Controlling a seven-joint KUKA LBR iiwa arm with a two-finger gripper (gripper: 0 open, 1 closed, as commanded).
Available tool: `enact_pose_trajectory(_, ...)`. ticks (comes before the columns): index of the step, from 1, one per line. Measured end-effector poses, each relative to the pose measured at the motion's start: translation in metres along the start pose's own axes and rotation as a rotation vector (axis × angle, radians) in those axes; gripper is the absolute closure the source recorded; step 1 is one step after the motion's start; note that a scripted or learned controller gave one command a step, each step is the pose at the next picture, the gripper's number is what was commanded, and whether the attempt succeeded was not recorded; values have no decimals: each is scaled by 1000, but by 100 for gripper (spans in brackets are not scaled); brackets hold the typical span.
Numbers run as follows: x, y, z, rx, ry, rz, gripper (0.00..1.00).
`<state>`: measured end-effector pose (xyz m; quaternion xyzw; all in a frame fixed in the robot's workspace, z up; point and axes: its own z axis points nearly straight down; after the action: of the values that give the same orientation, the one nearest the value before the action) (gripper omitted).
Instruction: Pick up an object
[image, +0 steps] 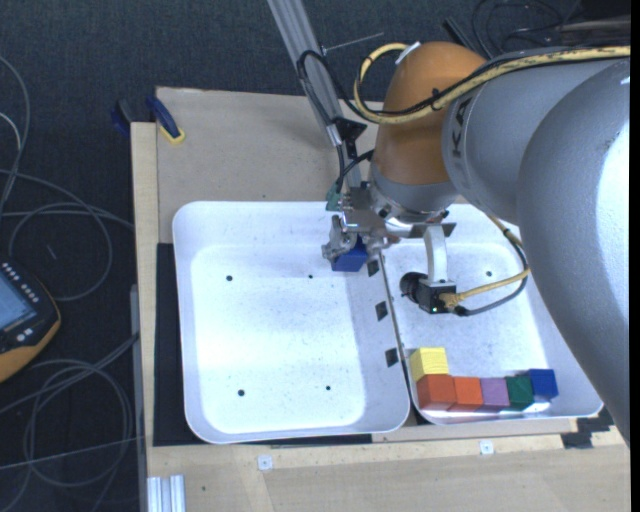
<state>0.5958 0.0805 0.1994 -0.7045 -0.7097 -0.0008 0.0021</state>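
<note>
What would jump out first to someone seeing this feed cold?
The big grey arm with its orange band, reaching in from the right, fills the upper right. Its gripper sits over the inner edge of the left bin with a blue block between its fingers. Next comes the row of coloured blocks along the near edge of the right bin.
</note>
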Motion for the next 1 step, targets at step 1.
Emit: enact_pose_trajectory(1,-23,31,0,-4,-4,8,100)
